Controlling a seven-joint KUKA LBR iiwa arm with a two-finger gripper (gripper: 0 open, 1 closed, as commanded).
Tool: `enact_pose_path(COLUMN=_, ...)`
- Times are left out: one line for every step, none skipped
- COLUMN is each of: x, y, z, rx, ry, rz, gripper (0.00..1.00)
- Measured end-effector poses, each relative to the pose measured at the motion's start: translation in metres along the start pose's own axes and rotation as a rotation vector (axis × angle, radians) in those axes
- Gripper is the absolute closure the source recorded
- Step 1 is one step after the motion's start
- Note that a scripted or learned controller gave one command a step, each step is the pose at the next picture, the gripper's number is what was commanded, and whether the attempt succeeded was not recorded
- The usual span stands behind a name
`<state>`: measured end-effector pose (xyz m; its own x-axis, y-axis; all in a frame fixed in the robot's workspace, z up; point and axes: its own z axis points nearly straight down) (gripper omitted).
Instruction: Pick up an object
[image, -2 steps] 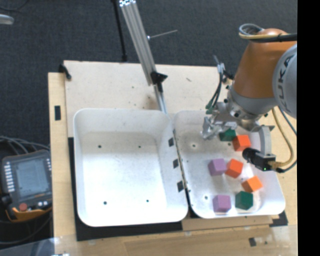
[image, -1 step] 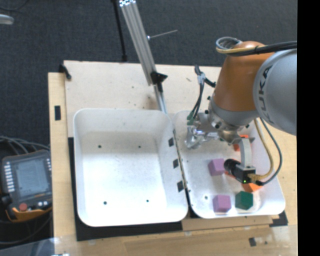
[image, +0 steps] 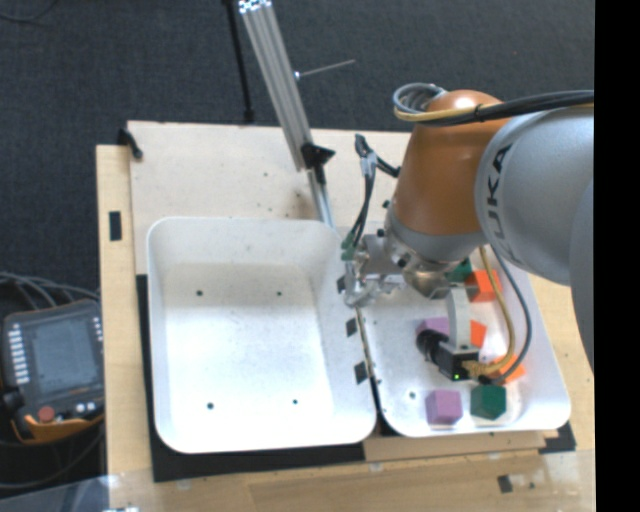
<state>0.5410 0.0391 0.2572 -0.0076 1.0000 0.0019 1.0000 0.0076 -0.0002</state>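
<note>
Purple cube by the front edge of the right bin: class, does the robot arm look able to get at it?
Probably yes. The purple cube lies uncovered in the right-hand white bin, slightly apart from the dark green block beside it, and the grey-and-orange arm hangs over that bin.

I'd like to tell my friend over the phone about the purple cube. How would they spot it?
Look at the white bin under the grey and orange arm. Along its near edge two small cubes sit side by side. The purple cube is the one nearer the other bin; its neighbour is a dark green cube.
</note>
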Motion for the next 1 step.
enact_pose_path(x=0.0515, y=-0.0147, z=0.0001, rx=0.001, ry=0.000, rz=-0.001, gripper=1.00)
